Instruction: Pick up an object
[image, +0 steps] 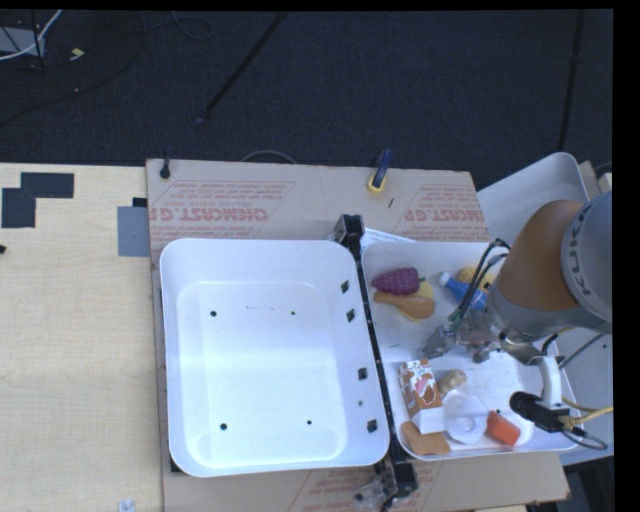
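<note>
Two bins of smooth, slightly glossy white plastic, the left bin (180, 300) and the right bin (395, 250), are set on a matt brown cardboard sheet (250, 200) with printed lettering. Pale matt wood grain is seen on the bench (70, 350). The arm (545, 265) is finished in smooth grey and orange.

Dark carpeted floor (300, 80) spanning the top of the view, with thin cables (240, 60) trailing across it. Light wood bench top (70, 340) occupying the left side, bearing black and grey flat patches (40, 195) near its upper edge. Printed cardboard sheet (260, 200) lying flat on the bench, with a blue-and-yellow clamp (380, 172) gripping its far edge.
</note>
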